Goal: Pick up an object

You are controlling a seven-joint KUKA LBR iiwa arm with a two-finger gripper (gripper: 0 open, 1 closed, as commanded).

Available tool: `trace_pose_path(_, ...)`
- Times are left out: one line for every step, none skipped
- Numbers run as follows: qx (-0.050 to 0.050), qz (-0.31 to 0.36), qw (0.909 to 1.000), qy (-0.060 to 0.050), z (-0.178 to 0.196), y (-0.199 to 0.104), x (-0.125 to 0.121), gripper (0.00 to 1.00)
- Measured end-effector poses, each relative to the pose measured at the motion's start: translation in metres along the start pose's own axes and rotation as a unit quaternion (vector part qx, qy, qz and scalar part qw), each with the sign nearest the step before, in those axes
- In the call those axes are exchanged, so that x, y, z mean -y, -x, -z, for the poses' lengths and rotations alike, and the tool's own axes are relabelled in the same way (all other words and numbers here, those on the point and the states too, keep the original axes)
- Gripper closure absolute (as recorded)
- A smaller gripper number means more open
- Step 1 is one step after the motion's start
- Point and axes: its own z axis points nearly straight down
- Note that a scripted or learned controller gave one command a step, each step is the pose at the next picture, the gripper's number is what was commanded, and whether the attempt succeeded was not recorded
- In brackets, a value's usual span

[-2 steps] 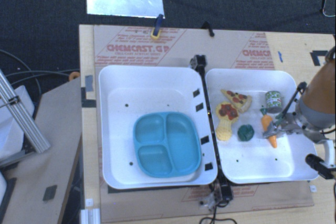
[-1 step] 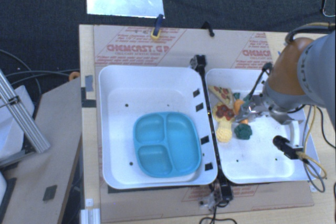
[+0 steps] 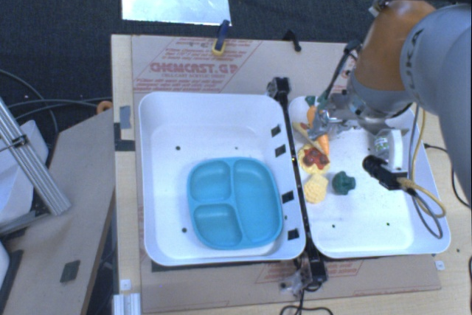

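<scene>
Blue divided tray (image 3: 234, 201) in left bin (image 3: 166, 129), yellow piece (image 3: 316, 189) and green piece (image 3: 342, 182) in right bin (image 3: 383, 232), red piece (image 3: 316, 157) beyond, tool (image 3: 321, 123) low over orange piece (image 3: 322, 142), finger spread indiscernible, arm (image 3: 413, 48) hiding bin's far corner.

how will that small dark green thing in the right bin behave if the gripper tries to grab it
The dark green object looks small, lumpy and rounded, so it may roll or skid on the smooth floor of the right bin when nudged. It is probably light. It lies close to the yellow piece, so fingers closing on it might bump that too.
</scene>
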Motion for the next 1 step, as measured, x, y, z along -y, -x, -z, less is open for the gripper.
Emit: trace_pose_path(-0.001,0.000,1.0000,-0.002,0.0694,-0.0893,-0.0084,1.00)
